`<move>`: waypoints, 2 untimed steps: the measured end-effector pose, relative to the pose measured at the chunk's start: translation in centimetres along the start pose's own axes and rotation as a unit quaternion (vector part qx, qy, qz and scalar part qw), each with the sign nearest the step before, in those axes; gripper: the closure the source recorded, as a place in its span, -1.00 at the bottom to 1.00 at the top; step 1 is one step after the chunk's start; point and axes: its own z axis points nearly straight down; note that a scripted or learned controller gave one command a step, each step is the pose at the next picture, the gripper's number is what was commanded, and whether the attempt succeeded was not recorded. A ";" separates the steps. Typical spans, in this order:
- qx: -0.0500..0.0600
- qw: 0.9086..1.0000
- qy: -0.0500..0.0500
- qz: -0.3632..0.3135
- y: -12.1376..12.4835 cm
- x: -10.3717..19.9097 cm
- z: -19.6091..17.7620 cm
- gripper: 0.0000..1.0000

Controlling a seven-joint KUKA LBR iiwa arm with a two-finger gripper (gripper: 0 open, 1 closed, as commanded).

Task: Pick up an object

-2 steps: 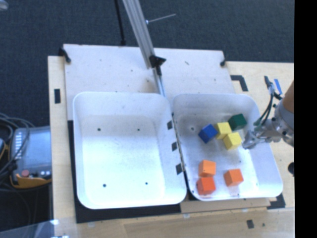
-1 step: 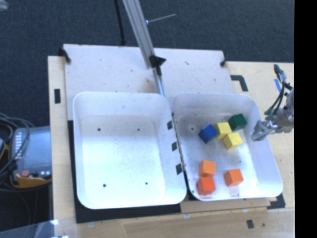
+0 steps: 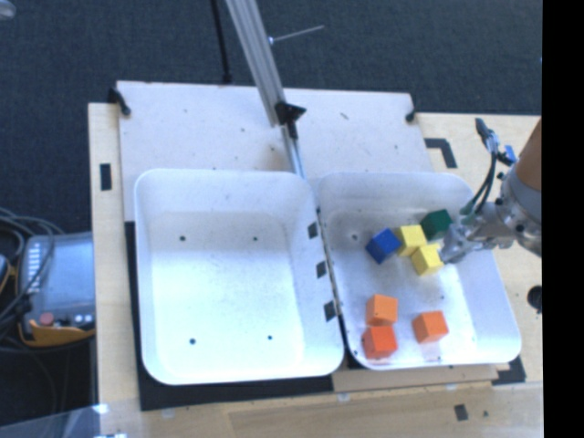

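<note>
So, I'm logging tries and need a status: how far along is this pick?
Done: the gripper has reached the right bin and sits low beside a yellow cube and the green cube. In hand: closing in on that cluster. Left: no cube looks lifted; whether one is gripped cannot be told.

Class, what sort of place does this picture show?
Probably a robotics lab test bench: two white bins side by side, coloured toy cubes in the right one, and a robot pincer reaching in.

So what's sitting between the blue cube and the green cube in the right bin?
In the camera view, one yellow cube lies between the blue cube and the green cube, touching or nearly touching both.
</note>
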 end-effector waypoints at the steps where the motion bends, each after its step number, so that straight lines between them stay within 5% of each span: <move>1: 0.001 1.000 0.000 0.000 0.7 5.4 0.9 1.00; 2: 0.002 1.000 0.001 -0.001 0.6 11.3 0.4 1.00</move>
